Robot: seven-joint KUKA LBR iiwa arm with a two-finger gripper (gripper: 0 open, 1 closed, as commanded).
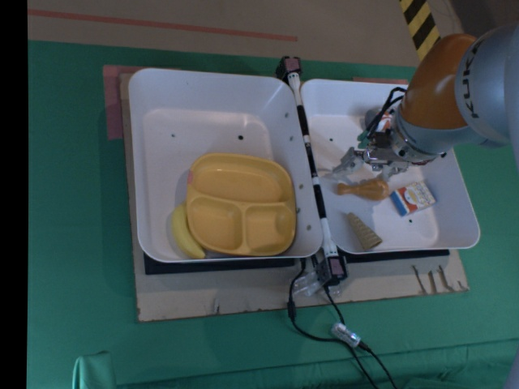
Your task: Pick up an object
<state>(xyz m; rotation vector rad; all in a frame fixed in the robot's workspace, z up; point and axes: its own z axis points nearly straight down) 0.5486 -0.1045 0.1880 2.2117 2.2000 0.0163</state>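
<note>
Right now the jaws [366, 157] hang in the right bin [454, 217], whether apart or together cannot be told. Just below them toward the frame's bottom lies an orange drumstick-shaped toy [365, 189], its long axis running left to right.

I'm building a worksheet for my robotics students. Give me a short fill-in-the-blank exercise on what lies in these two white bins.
1. The yellow divided plastic tray lies in the ____ bin.
2. The yellow banana lies against the tray's ____ corner.
3. The ribbed tan cone lies in the same bin as the small white and blue ____.
4. The robot's hand hovers over the ____ bin.

Missing words: left; lower left; card; right
</note>
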